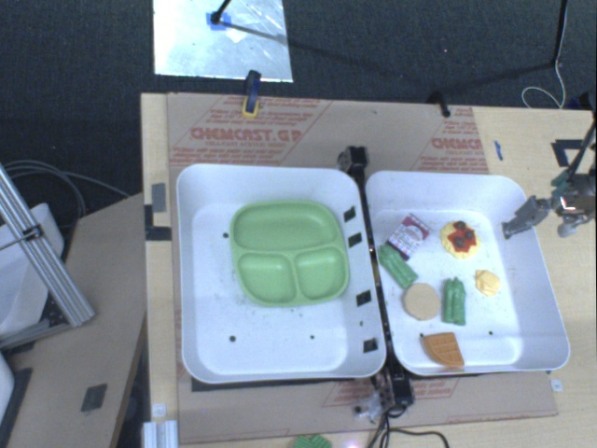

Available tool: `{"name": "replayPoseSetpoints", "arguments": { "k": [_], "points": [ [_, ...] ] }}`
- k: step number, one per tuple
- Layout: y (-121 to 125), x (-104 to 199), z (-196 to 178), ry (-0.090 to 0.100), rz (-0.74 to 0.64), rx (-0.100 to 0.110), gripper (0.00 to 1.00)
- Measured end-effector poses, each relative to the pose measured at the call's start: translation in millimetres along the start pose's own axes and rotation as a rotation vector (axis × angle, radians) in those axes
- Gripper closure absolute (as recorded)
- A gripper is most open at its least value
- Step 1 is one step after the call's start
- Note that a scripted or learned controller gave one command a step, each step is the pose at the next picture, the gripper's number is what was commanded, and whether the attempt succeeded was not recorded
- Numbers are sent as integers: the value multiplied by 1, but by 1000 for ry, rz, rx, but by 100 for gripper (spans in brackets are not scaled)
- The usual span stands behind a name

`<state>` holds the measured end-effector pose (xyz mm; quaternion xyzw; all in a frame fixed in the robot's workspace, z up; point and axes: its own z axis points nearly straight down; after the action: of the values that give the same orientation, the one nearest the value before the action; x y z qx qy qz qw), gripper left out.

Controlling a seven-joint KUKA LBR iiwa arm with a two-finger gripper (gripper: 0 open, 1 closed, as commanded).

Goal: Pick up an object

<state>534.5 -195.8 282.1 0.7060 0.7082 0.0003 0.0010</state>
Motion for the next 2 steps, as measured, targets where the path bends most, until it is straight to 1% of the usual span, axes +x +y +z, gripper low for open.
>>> {"name": "replayPoseSetpoints", "arguments": {
  "k": [1,2],
  "points": [
    [-39,39,67,5,1,7,0],
    [-22,50,202,1,2,-3,0]
  ]
}}
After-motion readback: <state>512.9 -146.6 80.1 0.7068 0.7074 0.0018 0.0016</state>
